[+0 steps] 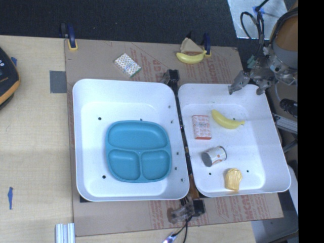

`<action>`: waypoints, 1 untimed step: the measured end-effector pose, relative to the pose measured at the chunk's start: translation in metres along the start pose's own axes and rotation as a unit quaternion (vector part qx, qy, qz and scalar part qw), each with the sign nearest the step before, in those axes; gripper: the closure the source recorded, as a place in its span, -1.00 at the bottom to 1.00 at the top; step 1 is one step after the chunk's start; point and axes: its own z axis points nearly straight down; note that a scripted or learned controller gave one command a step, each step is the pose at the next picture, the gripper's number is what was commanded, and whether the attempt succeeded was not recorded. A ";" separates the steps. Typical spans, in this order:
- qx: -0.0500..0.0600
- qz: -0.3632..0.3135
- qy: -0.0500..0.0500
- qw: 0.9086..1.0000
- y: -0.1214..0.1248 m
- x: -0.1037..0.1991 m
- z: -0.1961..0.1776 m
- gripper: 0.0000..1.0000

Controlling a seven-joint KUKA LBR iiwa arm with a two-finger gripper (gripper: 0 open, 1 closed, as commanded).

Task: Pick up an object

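The right bin (273,135) holds a yellow banana (226,119), a red and white packet (201,126), a small grey and white can (214,156) lying on its side, and a pale yellow ridged piece (233,179). My gripper (248,88) hovers over the bin's far right corner, above and to the right of the banana. Its two fingers are spread open with nothing between them.
A blue divided plate (137,150) lies in the left bin (86,135). Behind the bins, on the brown board, lie another banana (191,56) and a small patterned packet (127,64). A yellow and black device (6,75) sits at the left edge.
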 end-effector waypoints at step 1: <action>0.001 0.000 0.000 1.000 -0.038 0.017 0.123 -1.00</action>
